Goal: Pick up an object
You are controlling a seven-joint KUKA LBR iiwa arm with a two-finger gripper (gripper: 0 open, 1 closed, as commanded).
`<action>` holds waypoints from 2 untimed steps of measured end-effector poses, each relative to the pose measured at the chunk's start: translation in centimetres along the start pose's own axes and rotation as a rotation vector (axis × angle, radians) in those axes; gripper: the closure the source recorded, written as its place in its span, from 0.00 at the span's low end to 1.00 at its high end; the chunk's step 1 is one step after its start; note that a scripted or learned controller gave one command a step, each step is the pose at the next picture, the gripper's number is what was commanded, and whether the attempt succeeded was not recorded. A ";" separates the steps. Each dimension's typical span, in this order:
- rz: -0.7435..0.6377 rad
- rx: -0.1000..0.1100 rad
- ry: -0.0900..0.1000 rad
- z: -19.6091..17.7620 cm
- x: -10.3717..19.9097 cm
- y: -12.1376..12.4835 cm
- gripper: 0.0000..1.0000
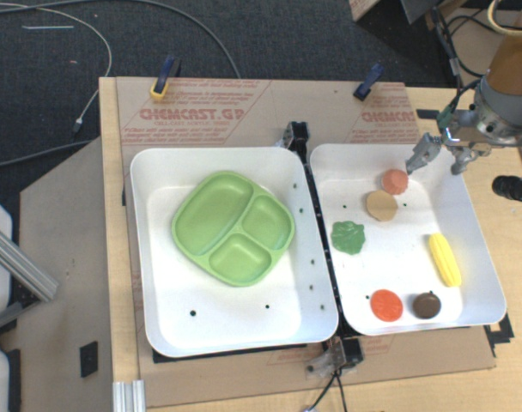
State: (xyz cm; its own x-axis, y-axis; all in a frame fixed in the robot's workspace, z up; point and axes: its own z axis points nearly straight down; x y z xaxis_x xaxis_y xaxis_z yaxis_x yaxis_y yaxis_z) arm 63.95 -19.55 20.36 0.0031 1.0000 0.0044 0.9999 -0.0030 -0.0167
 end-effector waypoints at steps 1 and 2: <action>-0.004 -0.015 -0.003 -1.0 0.1 0.3 0.00; -0.003 -0.010 -0.002 3.8 0.0 -0.5 0.00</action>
State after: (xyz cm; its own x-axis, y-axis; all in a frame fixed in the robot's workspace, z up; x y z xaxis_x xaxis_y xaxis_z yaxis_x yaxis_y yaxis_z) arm 63.34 -19.51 16.61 0.0001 1.0000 0.0021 1.0000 -0.0001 -0.0063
